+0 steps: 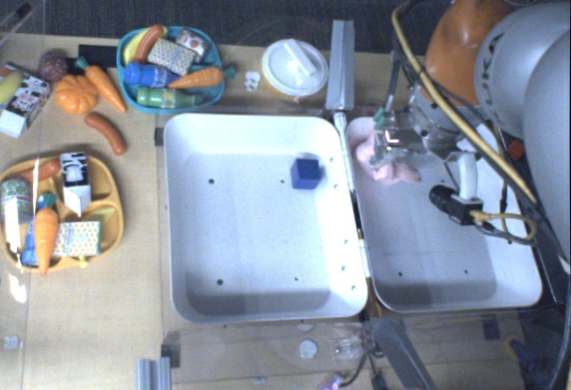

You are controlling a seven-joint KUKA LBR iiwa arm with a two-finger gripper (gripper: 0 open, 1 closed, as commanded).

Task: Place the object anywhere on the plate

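A small blue cube (306, 172) lies alone in the left bin (223, 281), near its upper right. In the right bin (446, 281), a pale pink thing (393, 169) lies in the far left corner; I cannot tell whether it is a plate or a soft object. My gripper (391, 144) hangs directly over this pink thing, low and close to it, and hides its middle. Whether the gripper touches it is not visible. The blue cube is well to the gripper's left, across the wall between the bins.
The arm's grey body and cables (500, 112) cover the right bin's far right. Beyond the bins stand a white lidded tub (294, 67) and a blue bowl of toy food (169, 69). A yellow tray of toys (62, 211) sits at the left.
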